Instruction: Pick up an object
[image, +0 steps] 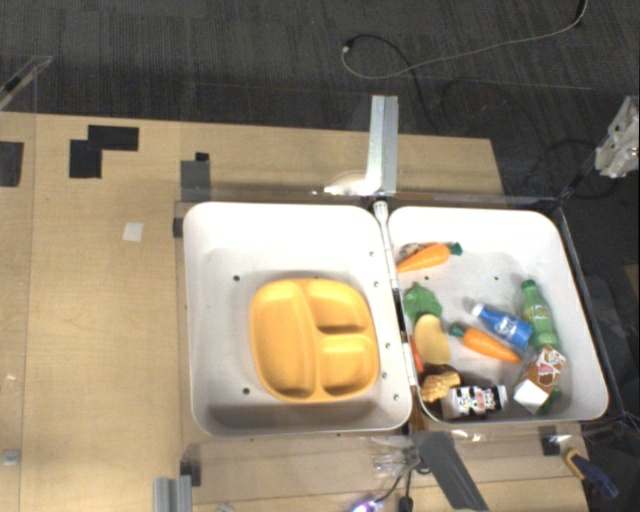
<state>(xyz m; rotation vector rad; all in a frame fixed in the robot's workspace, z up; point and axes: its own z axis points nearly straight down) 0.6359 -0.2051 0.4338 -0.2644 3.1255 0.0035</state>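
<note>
The right bin (570, 262) holds several small objects. A toy carrot (425, 257) lies near its back left corner. A green toy (420, 300) and a yellowish rounded piece (433, 340) sit by the left wall. In the middle, a blue bottle (503, 325) lies beside a second carrot (490, 344). At the right lies a green bottle (537, 312), with a small brown carton (545, 368) and a white block (532, 396) in front of it. Along the front edge rest a dark can with a white label (472, 401) and a small brown toy (440, 382).
The left bin (215, 300) holds a yellow divided tray (313, 338) in its middle. A metal post (384, 140) stands behind the seam between the bins. Black cables run over the dark floor at the back. The wooden bench extends to the left.
</note>
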